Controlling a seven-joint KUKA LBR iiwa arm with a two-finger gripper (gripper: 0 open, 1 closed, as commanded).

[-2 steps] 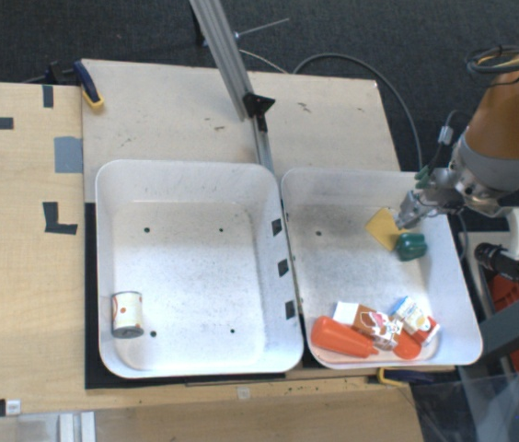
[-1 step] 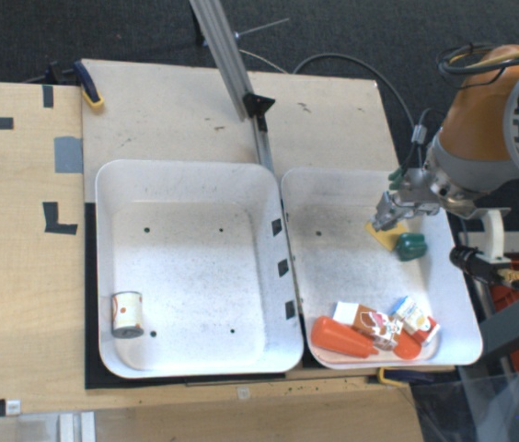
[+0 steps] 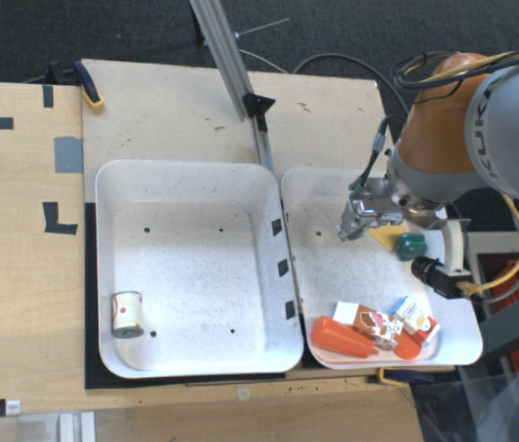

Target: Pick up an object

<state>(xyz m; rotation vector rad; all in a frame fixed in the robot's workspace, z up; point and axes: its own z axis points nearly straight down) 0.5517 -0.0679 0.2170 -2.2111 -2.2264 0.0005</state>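
Presently the pincer (image 3: 350,229) hangs over the right bin (image 3: 319,274); whether its fingers are apart cannot be told. Below it, against the near wall, lie an orange carrot-shaped piece (image 3: 340,338) and small colourful packets (image 3: 397,323). A green object (image 3: 411,244) sits just right. A small can (image 3: 127,314) lies far left in the left bin (image 3: 186,178).

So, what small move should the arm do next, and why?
Probably move the gripper a little toward the camera view's right and lower it onto the green object beside it. The gripper hangs over bare floor of the right bin with nothing between its fingers, and that green object and the yellow one are the nearest things.
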